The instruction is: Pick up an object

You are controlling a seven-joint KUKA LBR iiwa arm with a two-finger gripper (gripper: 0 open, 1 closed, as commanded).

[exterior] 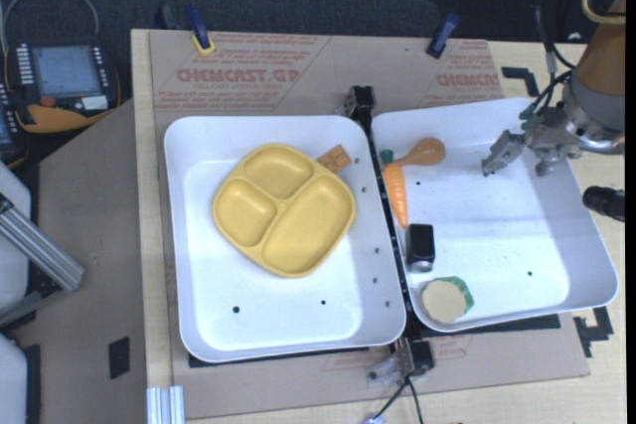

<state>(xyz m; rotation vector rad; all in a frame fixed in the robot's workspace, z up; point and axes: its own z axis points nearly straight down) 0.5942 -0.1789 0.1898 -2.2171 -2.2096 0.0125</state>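
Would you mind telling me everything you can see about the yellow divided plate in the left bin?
The yellow divided plate looks like matte plastic, rounded, with three compartments: two smaller ones toward the bin's far side, one larger toward the near right. It lies flat and upright on the floor of the left bin, turned at an angle. A small brown block sits at its far right edge, seemingly touching.

Arm (601,65): enters from the right edge; orange band above a grey wrist.
Wrist: points down and toward the left.
Gripper (525,154): below and left of the wrist, two fingers spread apart.
Fingers (500,154): one left of the gap, one right; nothing between them.
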